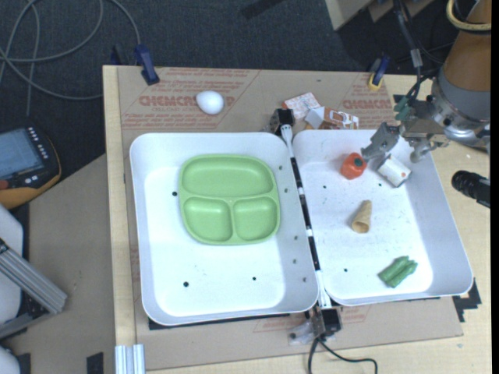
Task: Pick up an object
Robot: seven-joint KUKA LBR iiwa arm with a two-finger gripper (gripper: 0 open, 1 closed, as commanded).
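One claw (387, 156), grip unclear, beside red object (353, 166) and white cylinder (394, 172).

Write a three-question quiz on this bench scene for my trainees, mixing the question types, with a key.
1. True or false: the green divided tray lies in the left bin.
2. Which object lies nearest the gripper? A) green toy B) red toy C) ice-cream cone
3. Fill in: the white egg rests on the cardboard, ____ the bins.

Key: 1 true; 2 B; 3 outside.
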